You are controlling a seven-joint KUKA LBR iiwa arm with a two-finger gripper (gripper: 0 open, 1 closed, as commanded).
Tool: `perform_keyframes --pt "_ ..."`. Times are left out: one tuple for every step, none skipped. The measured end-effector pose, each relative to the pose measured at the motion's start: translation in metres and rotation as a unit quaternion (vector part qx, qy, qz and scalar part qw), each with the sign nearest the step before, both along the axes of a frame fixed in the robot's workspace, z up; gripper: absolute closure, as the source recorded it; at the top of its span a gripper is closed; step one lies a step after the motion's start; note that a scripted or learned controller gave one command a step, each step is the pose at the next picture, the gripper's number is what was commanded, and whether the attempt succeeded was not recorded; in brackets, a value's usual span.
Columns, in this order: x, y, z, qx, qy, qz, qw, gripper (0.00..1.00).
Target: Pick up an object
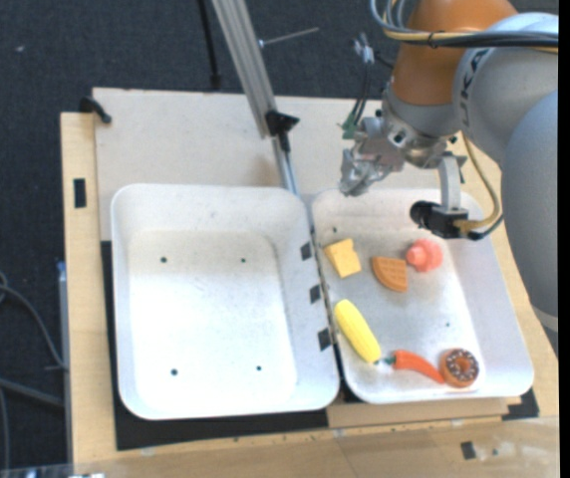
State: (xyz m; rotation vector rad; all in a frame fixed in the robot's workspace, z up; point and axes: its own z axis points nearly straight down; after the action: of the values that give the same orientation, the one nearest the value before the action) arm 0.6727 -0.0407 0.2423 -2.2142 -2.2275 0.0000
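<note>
— Pincer (357, 180) first: where does it sit, and is it gripping anything?

— It hangs over the far rim of the right bin (484, 366), near the corner where the two bins meet. Nothing shows between its fingers. How wide they stand I cannot tell; the tips blur together against the bin's edge.

— So which step is this?

— The approach, I judge. No object is picked yet, and every candidate lies in the right bin, nearer the camera than the pincer.

— Which is closest to it?

— A yellow cheese wedge (343, 258), almost straight below the pincer toward the camera. Just to the right of that lies an orange bread slice (392, 273), and beyond it a pink strawberry (425, 256). Farther toward the camera are a yellow corn cob (358, 331), a carrot (418, 365) and a chocolate doughnut (459, 366).

— And the next move?

— Probably to carry the pincer toward the camera over the wedge, square the fingers to its sides, then descend. The wedge sits close to the bin's left wall, so clearance there needs care.
</note>
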Motion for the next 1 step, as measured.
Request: perform_keyframes --pt "0.0045 0.0526 0.0091 0.0004 -0.002 0.001 1.0 1.0"
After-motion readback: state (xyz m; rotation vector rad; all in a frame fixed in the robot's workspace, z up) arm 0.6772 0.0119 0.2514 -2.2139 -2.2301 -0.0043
